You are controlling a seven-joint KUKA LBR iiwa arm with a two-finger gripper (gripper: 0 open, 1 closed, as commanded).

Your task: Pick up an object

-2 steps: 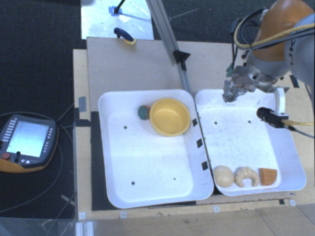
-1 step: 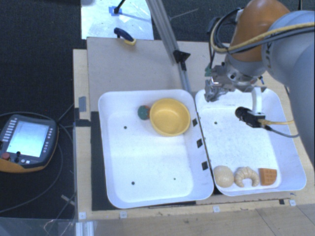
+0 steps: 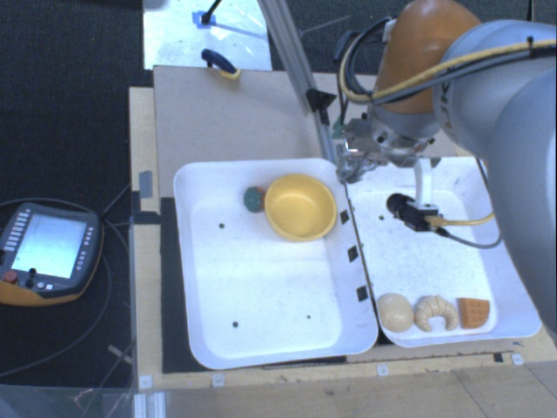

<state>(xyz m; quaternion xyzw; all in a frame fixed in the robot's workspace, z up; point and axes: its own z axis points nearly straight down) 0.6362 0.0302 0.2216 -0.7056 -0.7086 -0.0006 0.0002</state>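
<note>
Three small things are being shown lined up along the near wall of the right bin (image 3: 513, 320), well to the near-right of the yellow bowl (image 3: 300, 207): a cream ball (image 3: 395, 312), a croissant-looking piece (image 3: 437, 313) and an orange block (image 3: 473, 312). Nothing is being carried, so the pick is looking barely started, honestly. The pincer (image 3: 348, 165) is being held just right of the bowl's far rim, about over the seam where the two bins meet. Whether it's wide or narrow can't be told, since it's being hidden by the wrist. A little green thing (image 3: 253, 199) is being tucked against the bowl's left side in the left bin (image 3: 261, 320). If the bowl is being targeted, the bin walls right of it are probably going to be the nuisance. Way left of the bowl a teach pendant (image 3: 48, 251) is being kept off the desk (image 3: 174, 120), and a blue-and-yellow clamp (image 3: 218, 62) is being parked well beyond the bowl.
</note>
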